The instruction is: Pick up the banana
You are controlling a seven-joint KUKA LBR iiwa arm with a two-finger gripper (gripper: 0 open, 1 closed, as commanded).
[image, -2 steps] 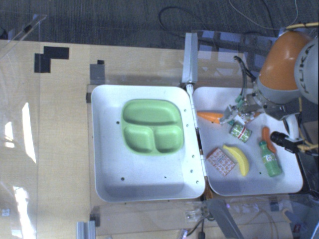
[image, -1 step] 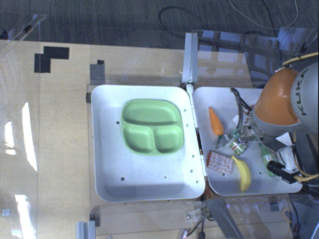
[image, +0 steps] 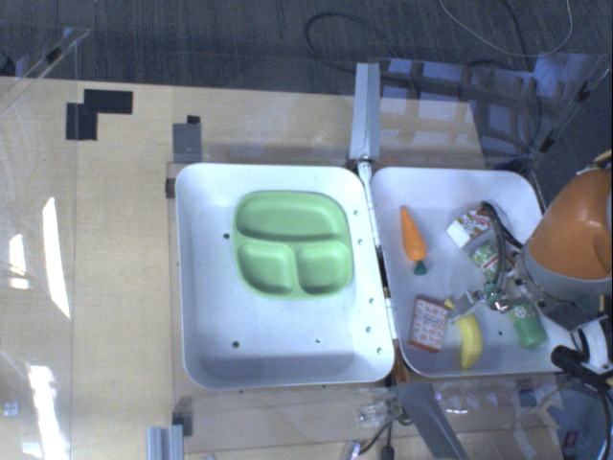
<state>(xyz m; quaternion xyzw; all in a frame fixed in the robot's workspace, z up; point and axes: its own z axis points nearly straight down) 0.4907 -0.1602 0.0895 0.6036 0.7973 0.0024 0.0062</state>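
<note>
One banana [image: 468,340], lower right bin [image: 436,192]. One carrot [image: 413,237], one green bottle [image: 528,330], two cartons. One green tray [image: 292,241], left bin [image: 206,286]. Gripper [image: 486,299] just above banana; grip state: cannot tell.

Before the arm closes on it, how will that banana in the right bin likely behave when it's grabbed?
The banana looks small, smooth and glossy, so it is probably light and may slip. Its curved shape could let it pivot when nudged. It lies beside the red packet, which may shift too.

Left bin [image: 201,286]: green divided tray [image: 292,241], sitting centre. Right bin [image: 436,195]: carrot [image: 413,237] upper left, small carton [image: 469,228] near the top, red packet [image: 430,323] lower left, green bottle [image: 529,330] at right. Cables [image: 498,27] on the floor behind.
</note>
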